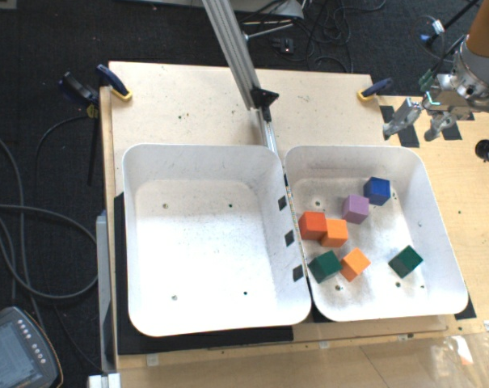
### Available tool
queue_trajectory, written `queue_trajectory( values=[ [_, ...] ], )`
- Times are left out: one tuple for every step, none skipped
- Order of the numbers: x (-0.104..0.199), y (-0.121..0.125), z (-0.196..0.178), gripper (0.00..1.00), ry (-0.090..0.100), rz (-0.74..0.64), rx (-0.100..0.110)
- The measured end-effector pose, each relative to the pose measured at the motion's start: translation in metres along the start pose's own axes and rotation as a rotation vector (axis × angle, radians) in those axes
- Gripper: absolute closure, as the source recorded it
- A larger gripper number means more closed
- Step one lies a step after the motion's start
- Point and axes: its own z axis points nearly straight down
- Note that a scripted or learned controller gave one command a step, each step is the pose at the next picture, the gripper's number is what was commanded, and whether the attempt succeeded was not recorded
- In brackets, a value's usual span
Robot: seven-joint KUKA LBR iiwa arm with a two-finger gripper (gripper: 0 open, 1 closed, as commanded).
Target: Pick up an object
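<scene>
Blocks (pixel 335 233), 7 together, in right bin (pixel 438 217).

Aluminium rail (pixel 232 43), floor cables (pixel 26 241), perhaps a pendant (pixel 18 350)

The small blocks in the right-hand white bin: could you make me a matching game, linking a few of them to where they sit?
Things:
1. blue cube-shaped block
2. purple cube-shaped block
3. red-orange cube-shaped block
4. dark green cube-shaped block lying alone

Places:
A. touching an orange block, near the divider
B. farthest toward the back wall
C. toward the front right side
D. just in front and left of the blue one

Pairs: 1-B, 2-D, 3-A, 4-C
</scene>
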Motion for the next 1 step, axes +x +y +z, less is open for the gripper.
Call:
queue_trajectory(
  values=[
    [0.0003,0.0008,-0.0032,0.0,-0.002,-0.002,-0.005]
  ],
)
